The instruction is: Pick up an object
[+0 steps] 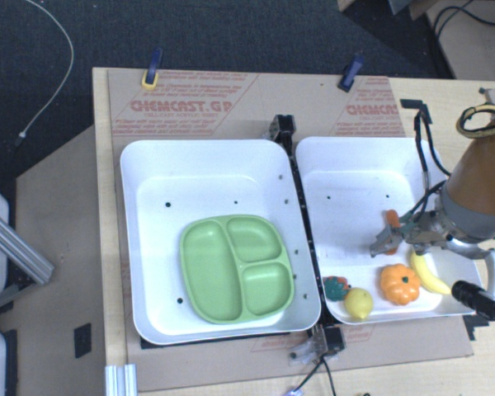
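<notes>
Two white bins sit side by side on the bench; the right bin (346, 172) carries the pickable things, and the left bin (148, 188) carries a green divided plate (235, 266). The arm (478, 188) reaches in from the right with its gripper (388, 244) low over the right bin's floor, near a small orange-red piece (391, 218) and just above the toy pumpkin (399, 284). Whether the gripper is spread or closed cannot be told from this slanted view, and nothing can be seen caught in it. The candidates lie along the near wall: the pumpkin, a banana (429, 274) just beside it on the right, a lemon (359, 303) to its left, and a small teal and red toy (336, 287) near the bin's corner. To do the step well, the arm would best settle on one item, centre over it and come straight down, because the pumpkin and banana lie close enough that a sloppy descent could nudge both. The round lemon may roll on the smooth plastic, so the banana's narrow body probably offers the easier hold. The bins rest on a brown board (190, 106) clipped to the bench, with dark carpet (66, 56) beyond.
</notes>
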You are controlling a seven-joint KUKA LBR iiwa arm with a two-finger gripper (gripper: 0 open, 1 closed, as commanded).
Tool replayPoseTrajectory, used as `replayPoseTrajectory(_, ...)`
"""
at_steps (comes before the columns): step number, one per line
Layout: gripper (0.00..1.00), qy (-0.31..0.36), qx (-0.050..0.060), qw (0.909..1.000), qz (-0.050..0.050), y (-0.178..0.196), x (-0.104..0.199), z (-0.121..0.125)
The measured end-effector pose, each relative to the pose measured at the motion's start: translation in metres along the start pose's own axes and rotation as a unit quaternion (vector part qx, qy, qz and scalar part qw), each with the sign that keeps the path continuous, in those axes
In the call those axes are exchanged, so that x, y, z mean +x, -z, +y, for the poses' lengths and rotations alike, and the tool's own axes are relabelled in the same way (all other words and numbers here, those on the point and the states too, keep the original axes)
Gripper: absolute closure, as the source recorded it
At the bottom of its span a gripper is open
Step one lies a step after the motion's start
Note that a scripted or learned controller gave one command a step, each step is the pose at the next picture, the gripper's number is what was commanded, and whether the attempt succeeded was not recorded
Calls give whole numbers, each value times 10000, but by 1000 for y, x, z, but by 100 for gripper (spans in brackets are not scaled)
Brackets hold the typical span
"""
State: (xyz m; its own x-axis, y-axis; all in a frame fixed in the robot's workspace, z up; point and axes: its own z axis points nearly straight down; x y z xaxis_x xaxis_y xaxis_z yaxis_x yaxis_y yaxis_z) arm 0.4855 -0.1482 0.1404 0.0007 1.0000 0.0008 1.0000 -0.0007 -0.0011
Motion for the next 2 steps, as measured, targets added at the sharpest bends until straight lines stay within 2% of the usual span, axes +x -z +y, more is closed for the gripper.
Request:
replayPoseTrajectory(1, 0, 1, 29, 10000, 9, -53, 1, -2)
replayPoseTrajectory(2, 100, -2, -9, 10000, -3, -40, 0, 0)
